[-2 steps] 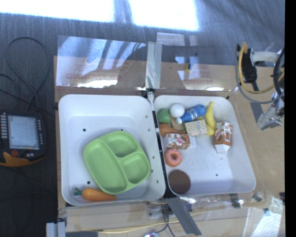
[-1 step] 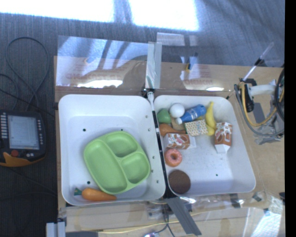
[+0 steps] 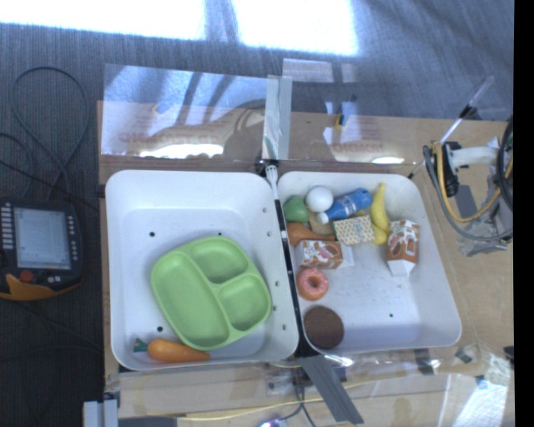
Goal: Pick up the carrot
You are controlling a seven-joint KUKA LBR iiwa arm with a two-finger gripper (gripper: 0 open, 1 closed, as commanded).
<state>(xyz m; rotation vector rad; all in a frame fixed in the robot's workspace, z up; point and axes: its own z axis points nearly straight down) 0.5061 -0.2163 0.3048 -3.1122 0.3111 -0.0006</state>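
The camera view shows the left white bin (image 3: 133,208) holding a green three-compartment plastic plate (image 3: 210,291) and, just beside its near edge, the orange toy carrot with a green stub (image 3: 171,351). The right white bin (image 3: 417,308) holds a pink-iced doughnut (image 3: 313,284), a brown disc (image 3: 323,325), a yellow banana (image 3: 380,208), a blue bottle (image 3: 350,203), a small carton (image 3: 403,246) and what may be snack packets (image 3: 321,253). The gripper's state I cannot tell.

Strong light enters from the top of the view, where a blown-out white patch (image 3: 284,21) washes out the floor, and glare streaks the clear panels (image 3: 192,117) behind the bins. The white bins (image 3: 133,208) are evenly bright with only soft, faint shadows. The picture is slightly soft and grainy, with fine detail on small objects blurred.
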